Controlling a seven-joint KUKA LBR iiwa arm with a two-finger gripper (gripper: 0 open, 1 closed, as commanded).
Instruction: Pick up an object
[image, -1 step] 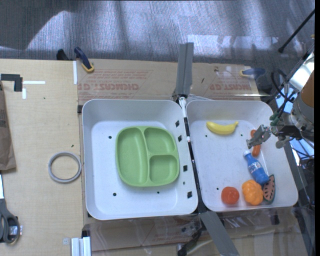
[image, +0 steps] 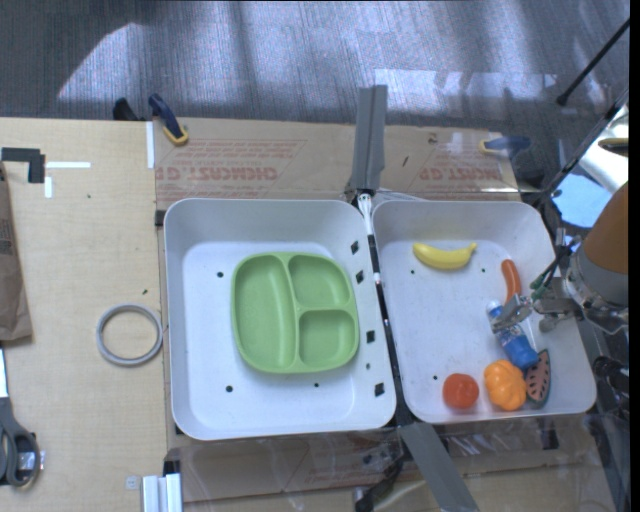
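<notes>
You are working the right bin (image: 430, 395), and every candidate for the pick is lying there: a banana (image: 445, 255) near the far wall, a red tomato (image: 460, 390) and an orange pumpkin-like piece (image: 505, 386) along the near wall, a watermelon slice (image: 540, 377) just beside it, and a slim orange carrot-like piece (image: 511, 278) toward the right. The gripper (image: 512, 318) is hanging low over a blue packet (image: 518, 347); how it is set at the tip, you cannot tell from here. The left bin (image: 190, 330) is carrying only a green divided plate (image: 296, 312). Your risk is crowding: the packet is lying close to the pumpkin piece and the watermelon slice, so a descent may be nudging neighbours or pinching two things. The thin, flat packet may also be slipping out.
</notes>
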